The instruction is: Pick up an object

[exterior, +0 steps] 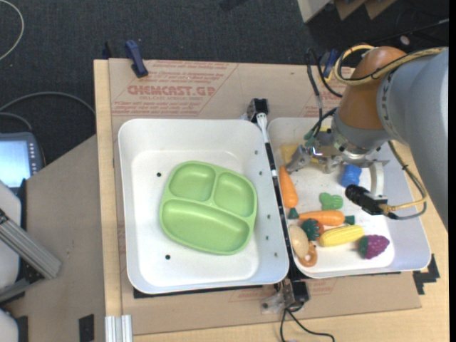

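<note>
Arm reaches in from 3 o'clock; tool low over the right bin near its 12 o'clock end, can't tell its state from here. Nearest pick is the upright carrot at the bin's 9 o'clock wall, with corn and grapes toward 6. Carrot looks light, rigid, slick plastic; best pinched across its thick middle.

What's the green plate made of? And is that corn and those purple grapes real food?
The green plate looks like smooth moulded plastic: one even colour, rounded dividers, a soft sheen. The corn and the purple grapes look like toy food, probably plastic or rubber: their colours are flat and very bright, with slightly shiny surfaces. I can't be sure from this far away.
</note>
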`<action>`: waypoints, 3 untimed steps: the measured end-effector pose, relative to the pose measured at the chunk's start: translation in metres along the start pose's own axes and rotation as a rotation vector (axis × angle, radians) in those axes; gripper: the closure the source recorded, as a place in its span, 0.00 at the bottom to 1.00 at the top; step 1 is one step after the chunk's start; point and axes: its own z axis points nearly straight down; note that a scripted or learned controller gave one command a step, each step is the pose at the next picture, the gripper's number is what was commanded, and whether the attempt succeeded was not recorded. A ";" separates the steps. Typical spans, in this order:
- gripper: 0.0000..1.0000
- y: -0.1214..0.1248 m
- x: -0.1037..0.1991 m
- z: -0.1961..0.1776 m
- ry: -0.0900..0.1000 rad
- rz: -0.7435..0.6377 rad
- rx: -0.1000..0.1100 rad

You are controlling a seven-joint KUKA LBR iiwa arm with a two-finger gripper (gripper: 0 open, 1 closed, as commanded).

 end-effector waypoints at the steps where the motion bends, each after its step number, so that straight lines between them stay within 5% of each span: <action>1: 0.00 0.038 0.001 0.002 0.002 0.014 0.031; 2: 0.00 -0.015 0.003 -0.001 -0.001 0.012 0.011; 3: 0.00 0.037 0.001 0.002 0.002 0.014 0.033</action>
